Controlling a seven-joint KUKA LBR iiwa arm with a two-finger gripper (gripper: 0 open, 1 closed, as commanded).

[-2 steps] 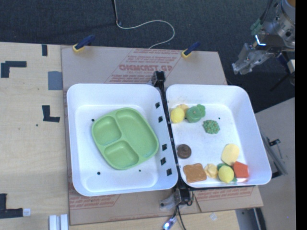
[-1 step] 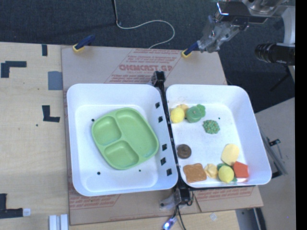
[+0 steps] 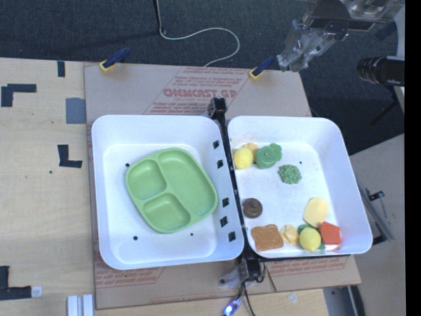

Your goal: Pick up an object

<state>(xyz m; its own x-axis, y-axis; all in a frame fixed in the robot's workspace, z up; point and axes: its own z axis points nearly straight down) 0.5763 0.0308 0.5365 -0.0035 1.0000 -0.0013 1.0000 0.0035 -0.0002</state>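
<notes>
Zero progress on the pick so far, going by this shot. The gripper [image 3: 296,56] hangs at the upper right of the frame, up past the top edge of the right bin [image 3: 342,143], nothing between the jaws; can't tell if they're wide or narrow from here. All the candidates sit in that bin: lemon [image 3: 243,157], green ring [image 3: 268,155], broccoli [image 3: 289,173], brown disc [image 3: 252,207], toast [image 3: 266,237]. The left bin [image 3: 105,143] has a green tray [image 3: 171,189]. Whole job left: choose, descend, grab, lift.

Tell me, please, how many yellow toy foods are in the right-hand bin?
3: a lemon at the upper left, a pale yellow piece near the right wall, and a yellow ball in the lower right corner.
</notes>
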